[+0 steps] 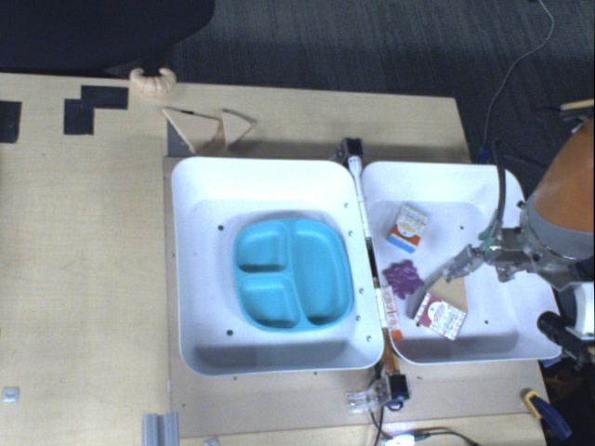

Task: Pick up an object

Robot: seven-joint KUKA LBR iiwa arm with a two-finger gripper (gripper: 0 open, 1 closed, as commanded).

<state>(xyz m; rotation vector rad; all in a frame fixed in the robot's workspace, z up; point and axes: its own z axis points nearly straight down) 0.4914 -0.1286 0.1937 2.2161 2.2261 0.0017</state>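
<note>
The right bin (465, 198) holds a few small objects. A white, orange and blue carton (407, 228) lies toward its back left. A purple bunch of grapes (402, 277) sits by the bin's left wall. A red and white box (440, 318) lies near the front, with a tan flat piece (455, 292) just behind it. My gripper (439, 286) reaches in from the right, low over the tan piece, between the grapes and the red and white box. Nothing visibly hangs from it.
The left bin (200, 249) holds a blue divided plate (291, 272). A black-and-white strip (364, 221) runs along the divider between the bins. Cables and clips (386, 393) lie at the front edge. The arm's orange band (569, 179) stands over the right bin's right side.
</note>
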